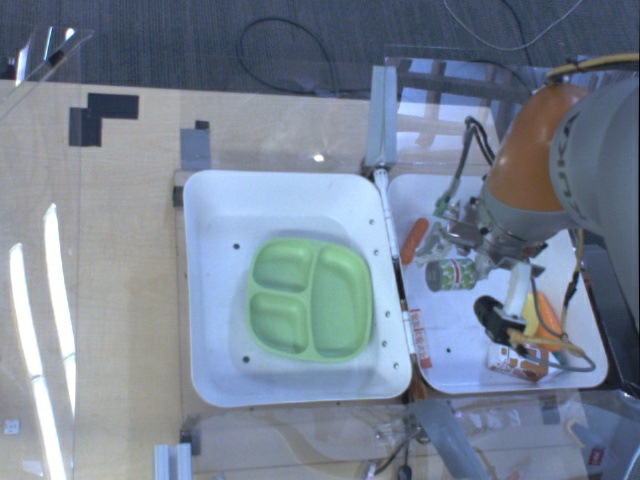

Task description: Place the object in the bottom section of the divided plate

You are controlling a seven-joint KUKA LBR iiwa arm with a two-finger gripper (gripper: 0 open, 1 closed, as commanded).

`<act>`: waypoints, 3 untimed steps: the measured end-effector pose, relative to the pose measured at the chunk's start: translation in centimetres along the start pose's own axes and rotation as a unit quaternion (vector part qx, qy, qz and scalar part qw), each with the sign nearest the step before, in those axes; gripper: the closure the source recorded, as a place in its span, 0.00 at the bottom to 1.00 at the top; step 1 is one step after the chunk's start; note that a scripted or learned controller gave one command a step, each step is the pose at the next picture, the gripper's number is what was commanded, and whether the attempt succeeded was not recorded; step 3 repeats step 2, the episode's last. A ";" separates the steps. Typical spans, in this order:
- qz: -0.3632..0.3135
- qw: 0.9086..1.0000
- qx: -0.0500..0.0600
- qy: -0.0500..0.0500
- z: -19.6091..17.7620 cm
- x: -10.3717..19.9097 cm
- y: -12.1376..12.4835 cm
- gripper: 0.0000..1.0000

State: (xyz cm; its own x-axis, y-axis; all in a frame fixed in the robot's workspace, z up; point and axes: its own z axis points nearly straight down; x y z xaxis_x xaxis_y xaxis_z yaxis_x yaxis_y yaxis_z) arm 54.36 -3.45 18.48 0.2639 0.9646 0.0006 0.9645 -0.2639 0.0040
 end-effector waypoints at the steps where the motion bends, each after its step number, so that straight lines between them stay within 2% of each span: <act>1: 0.022 1.000 0.000 0.001 0.0 6.5 -2.3 1.00; 2: 0.022 1.000 0.000 0.001 0.0 6.5 -2.2 0.00; 3: 0.022 1.000 0.000 0.001 0.0 6.5 -2.2 0.00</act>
